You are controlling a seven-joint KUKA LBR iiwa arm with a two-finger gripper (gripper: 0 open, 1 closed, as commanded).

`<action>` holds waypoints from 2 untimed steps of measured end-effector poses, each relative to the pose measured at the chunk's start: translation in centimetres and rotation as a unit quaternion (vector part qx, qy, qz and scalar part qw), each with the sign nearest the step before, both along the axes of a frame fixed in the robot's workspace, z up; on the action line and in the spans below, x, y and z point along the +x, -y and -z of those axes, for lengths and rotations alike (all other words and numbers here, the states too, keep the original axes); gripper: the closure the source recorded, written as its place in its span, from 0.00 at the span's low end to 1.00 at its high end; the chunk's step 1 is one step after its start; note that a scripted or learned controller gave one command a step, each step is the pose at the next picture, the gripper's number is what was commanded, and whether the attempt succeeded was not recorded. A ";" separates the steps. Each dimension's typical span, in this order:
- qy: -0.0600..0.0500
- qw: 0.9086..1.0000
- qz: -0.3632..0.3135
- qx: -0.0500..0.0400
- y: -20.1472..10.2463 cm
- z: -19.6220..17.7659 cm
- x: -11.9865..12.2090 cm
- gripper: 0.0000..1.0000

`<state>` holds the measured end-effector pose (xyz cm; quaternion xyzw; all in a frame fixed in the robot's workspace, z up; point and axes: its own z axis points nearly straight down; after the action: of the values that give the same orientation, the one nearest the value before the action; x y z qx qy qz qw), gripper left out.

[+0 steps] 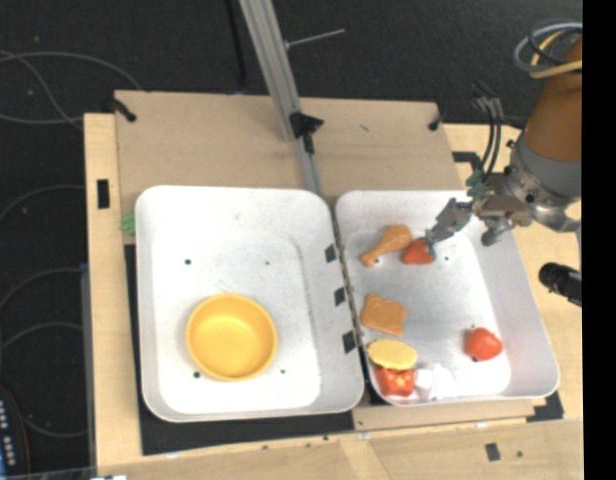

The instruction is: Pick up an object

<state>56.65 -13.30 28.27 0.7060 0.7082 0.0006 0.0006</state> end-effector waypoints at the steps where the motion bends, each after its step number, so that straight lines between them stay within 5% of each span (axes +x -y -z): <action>1: 0.000 1.000 0.000 0.000 0.0 0.0 0.0 0.00; 2: -0.002 1.000 0.002 -0.001 -0.6 5.2 -0.7 0.00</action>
<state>55.97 -12.67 23.06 0.7074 0.7068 -0.0017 -0.0006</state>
